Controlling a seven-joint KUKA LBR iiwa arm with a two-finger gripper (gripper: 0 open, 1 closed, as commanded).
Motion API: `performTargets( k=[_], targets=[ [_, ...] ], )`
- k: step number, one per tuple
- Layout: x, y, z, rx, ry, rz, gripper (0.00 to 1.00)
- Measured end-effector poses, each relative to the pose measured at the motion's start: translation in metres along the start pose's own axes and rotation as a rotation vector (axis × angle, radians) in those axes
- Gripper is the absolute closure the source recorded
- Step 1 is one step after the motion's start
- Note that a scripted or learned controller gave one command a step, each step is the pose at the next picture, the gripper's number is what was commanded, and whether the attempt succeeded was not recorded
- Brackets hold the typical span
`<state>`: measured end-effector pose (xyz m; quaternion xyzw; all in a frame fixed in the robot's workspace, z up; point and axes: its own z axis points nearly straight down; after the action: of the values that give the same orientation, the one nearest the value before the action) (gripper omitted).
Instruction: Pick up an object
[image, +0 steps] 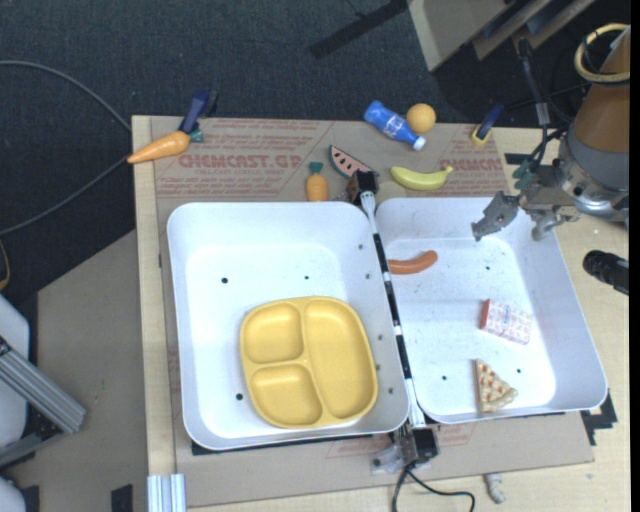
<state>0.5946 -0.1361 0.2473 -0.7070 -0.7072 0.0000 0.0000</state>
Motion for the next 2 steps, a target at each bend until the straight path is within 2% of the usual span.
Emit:
performTargets(
  k=[1,2],
  targets=[
    [-0.044,-0.045,0.067,0.001,0.000,0.002,0.00],
    [-0.020,-0.051,0.129,0.002,0.001,0.000,0.00]
  ],
)
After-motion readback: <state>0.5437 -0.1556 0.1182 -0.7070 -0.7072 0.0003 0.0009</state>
